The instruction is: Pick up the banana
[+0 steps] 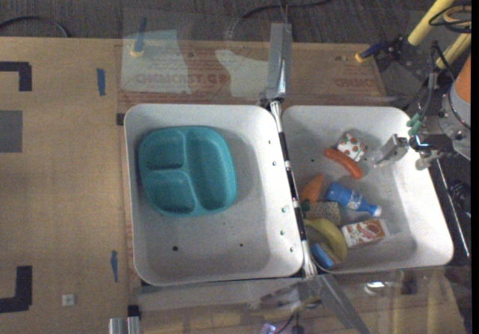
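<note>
**Banana at the bin's near-left corner, gripper well apart from it**

We take the right bin (419,246) as our landmark. The banana (329,235) lies inside it, in the corner nearest the camera on the side next to the divider that separates it from the left bin (217,257). It rests on the bin floor, curved, with a blue item (322,254) tucked just below it and a small red-and-white carton (364,233) just beside it toward the bin's middle.

We find the gripper (394,150) over the same bin, but on the opposite side: it sits toward the far right wall, entering from the arm at the view's right. We cannot tell whether it is open or closed; at this size the tip reads only as a pale grey shape. Nothing is visibly held in it. The banana lies well apart from it, diagonally across the bin floor.

Between the two we record an orange sausage-like piece (343,162), a small printed packet (352,147) touching its far end, a blue bottle (350,198) lying on its side, and an orange carrot-like piece (313,189) near the divider.

In the left bin we note a teal divided plate (187,168), lying flat.
</note>
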`<state>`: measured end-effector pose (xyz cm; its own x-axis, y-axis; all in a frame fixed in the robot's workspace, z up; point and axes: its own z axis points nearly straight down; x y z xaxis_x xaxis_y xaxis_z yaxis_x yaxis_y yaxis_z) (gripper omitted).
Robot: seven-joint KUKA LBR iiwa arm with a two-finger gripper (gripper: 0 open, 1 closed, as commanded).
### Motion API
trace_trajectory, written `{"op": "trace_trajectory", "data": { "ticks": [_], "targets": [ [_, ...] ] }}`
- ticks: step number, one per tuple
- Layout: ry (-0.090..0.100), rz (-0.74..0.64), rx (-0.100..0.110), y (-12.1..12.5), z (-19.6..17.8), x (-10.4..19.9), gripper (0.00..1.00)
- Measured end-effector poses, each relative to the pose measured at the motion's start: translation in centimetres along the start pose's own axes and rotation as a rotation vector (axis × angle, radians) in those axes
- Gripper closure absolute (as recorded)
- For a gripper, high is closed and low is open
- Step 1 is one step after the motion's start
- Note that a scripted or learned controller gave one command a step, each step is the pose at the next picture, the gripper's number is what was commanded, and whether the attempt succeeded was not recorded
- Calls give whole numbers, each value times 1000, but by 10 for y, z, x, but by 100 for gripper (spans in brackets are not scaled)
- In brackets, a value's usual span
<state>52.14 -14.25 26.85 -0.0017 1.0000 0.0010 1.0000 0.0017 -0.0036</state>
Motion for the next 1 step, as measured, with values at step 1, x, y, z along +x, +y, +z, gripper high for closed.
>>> {"op": "trace_trajectory", "data": {
  "ticks": [1],
  "targets": [
    [0,-111,-2,-17,126,38,0]
  ]
}}
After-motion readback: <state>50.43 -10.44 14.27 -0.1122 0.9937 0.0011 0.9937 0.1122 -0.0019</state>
